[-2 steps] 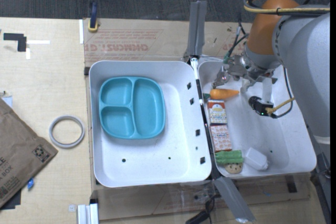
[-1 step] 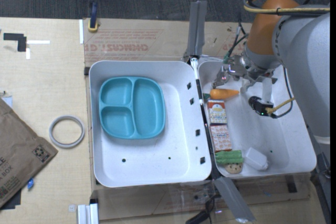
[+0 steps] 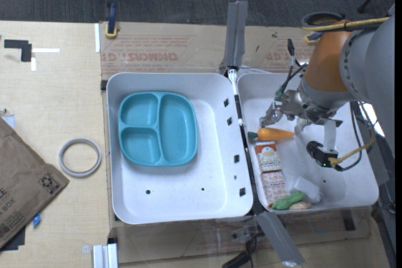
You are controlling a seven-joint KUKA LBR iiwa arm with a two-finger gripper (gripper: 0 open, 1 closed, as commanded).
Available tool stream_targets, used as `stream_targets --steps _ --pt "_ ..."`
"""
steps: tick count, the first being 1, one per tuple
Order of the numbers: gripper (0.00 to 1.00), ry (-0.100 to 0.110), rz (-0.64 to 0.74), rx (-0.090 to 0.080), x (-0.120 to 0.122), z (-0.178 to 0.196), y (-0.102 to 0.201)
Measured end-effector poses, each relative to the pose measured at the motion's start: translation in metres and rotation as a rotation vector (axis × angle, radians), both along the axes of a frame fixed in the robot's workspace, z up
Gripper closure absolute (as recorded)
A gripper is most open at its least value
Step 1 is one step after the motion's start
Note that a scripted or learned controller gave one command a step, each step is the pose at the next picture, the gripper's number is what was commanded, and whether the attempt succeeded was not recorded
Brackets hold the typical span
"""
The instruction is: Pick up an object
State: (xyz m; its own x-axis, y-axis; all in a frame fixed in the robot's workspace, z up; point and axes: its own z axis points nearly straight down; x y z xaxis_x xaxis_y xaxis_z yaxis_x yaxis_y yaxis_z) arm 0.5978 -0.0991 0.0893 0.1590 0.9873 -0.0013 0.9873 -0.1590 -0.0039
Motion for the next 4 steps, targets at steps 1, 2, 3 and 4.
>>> stream_targets --steps 1,2,3,4 --pt "0.00 0.001 0.061 0.001 -0.031 0.000 0.004" --pt "1.00 0.004 0.057 0.001 -0.031 0.006 0.003" --pt "1.00 0.010 0.053 0.001 -0.032 0.012 0.001" --pt "1.00 0.000 0.204 0.000 -0.044 0.110 -0.002"
